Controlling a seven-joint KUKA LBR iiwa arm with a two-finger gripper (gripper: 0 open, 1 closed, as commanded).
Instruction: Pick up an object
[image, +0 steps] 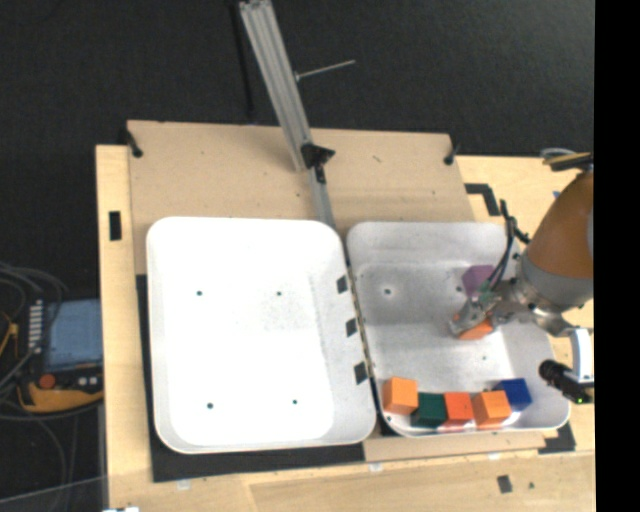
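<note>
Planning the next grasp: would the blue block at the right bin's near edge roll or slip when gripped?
The blue block looks cube-shaped with flat faces, so it probably won't roll. It appears rigid. An orange block crowds it, so finger room may be tight.

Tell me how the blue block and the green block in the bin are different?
The blue block is bright blue; the green block is dark green. The blue block sits at the right end of the row of blocks, while the green block sits near the left end, between two orange ones. Both are small cubes resting along the near edge of the right bin.
</note>
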